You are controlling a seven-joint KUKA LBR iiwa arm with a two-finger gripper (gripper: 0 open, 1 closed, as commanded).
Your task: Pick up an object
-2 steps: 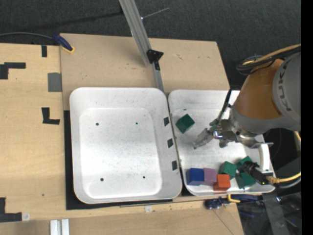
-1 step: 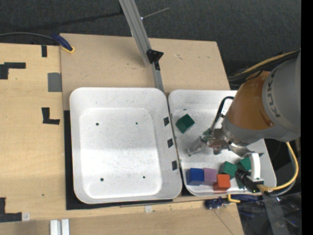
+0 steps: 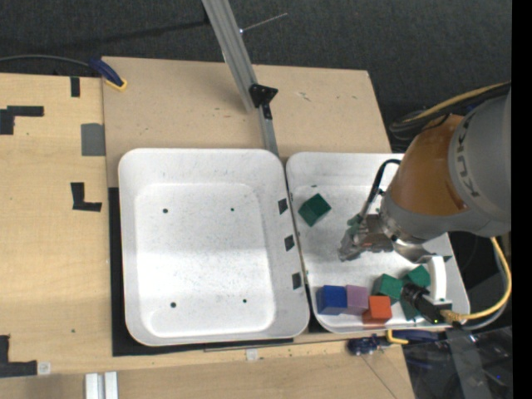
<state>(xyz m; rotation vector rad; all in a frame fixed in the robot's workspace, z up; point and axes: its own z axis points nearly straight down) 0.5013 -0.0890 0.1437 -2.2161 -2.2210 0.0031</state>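
My gripper (image 3: 356, 246) hangs low over the middle of the right bin (image 3: 332, 173), reaching in from the right. A dark green block (image 3: 313, 209) lies up and to the left of it, apart from the fingers. Along the bin's front edge sit a blue block (image 3: 332, 298), a pale purple block (image 3: 357, 298), an orange block (image 3: 379, 308) and a green block (image 3: 388, 287). Another green piece (image 3: 419, 276) lies by the right wall. I see nothing between the fingers.
The left bin (image 3: 204, 248) stands beside the right one, sharing a raised middle rim. A slanted metal bar (image 3: 237, 48) crosses the bench behind the bins. The arm's orange band and grey body cover the right bin's right side.
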